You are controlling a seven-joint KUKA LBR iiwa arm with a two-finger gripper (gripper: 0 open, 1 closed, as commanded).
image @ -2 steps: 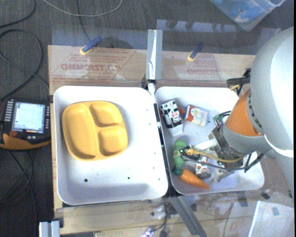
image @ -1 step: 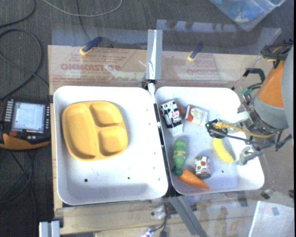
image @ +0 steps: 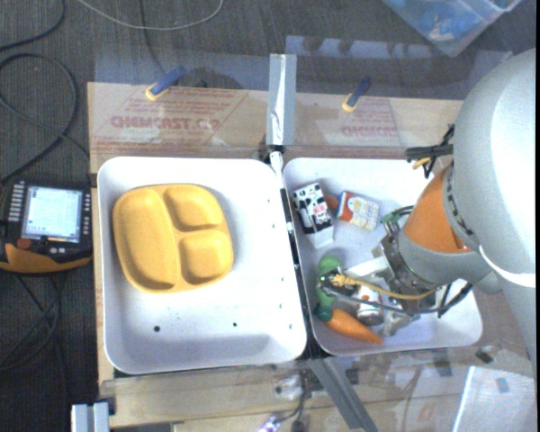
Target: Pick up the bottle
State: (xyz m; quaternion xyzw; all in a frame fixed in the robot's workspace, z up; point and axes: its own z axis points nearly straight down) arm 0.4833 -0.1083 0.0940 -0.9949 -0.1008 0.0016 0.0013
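The arm comes in from the right, and its orange band [image: 429, 220] hangs over the right bin [image: 459, 331]. My gripper [image: 371, 304] is low in the front part of that bin, partly hidden by the wrist and its cables. Just left of it lies a green object [image: 328, 279] that looks like the bottle, running from the bin's middle toward the front. The gripper's tip is close beside it, and whether they touch is unclear. An orange carrot [image: 352, 328] lies right in front of the gripper.
At the back of the right bin are a small black, white and red box [image: 311, 208] and a small white and red carton [image: 358, 210]. The left bin [image: 135, 340] holds a yellow divided plate [image: 173, 236]. A handheld pendant [image: 45, 225] lies left of the bench.
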